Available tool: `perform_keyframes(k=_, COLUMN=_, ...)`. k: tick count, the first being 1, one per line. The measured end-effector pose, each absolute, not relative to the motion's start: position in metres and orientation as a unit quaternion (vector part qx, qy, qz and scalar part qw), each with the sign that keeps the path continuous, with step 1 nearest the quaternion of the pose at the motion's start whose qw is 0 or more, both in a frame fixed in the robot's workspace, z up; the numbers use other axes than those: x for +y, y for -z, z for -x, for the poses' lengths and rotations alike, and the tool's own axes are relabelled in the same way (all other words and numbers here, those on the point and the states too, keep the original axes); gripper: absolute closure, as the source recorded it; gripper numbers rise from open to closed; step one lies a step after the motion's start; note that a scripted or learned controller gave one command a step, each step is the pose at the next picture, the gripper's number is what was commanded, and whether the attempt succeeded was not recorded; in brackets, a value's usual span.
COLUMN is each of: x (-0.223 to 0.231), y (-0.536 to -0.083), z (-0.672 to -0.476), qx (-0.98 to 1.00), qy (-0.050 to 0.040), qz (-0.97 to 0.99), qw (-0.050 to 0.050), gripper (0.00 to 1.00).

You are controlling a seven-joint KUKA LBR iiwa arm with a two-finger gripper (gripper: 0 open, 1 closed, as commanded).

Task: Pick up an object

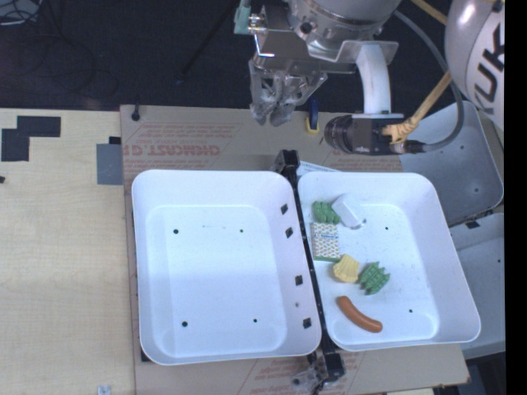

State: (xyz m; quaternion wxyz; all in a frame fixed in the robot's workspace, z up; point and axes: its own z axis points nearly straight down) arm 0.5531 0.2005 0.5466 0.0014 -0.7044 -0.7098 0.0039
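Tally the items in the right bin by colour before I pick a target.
Green: 2, a leafy piece near the bin's far side and another beside the yellow one
White: 1, a block
Yellow: 1, a chunk
Orange: 1, a sausage
Green and white checked: 1, a flat packet
Total: 6

Robotics lab, white bins (214, 189) on bench, loose cables (49, 11)
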Motion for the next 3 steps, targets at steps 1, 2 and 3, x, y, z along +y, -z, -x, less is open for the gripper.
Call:
perform_keyframes(k=1, x=0.199, y=-0.351, z=-0.527, qx=-0.707, qy=-0.0104, qz=0.707, qw=0.005, gripper=1.00)
perform_keyframes(k=2, x=0.217, y=-0.309, z=-0.472, qx=-0.708, qy=-0.0058, qz=0.706, qw=0.003, gripper=1.00)
perform_keyframes(k=3, x=0.210, y=-0.097, z=-0.470, qx=-0.707, qy=-0.0106, qz=0.707, qw=0.004, gripper=1.00)
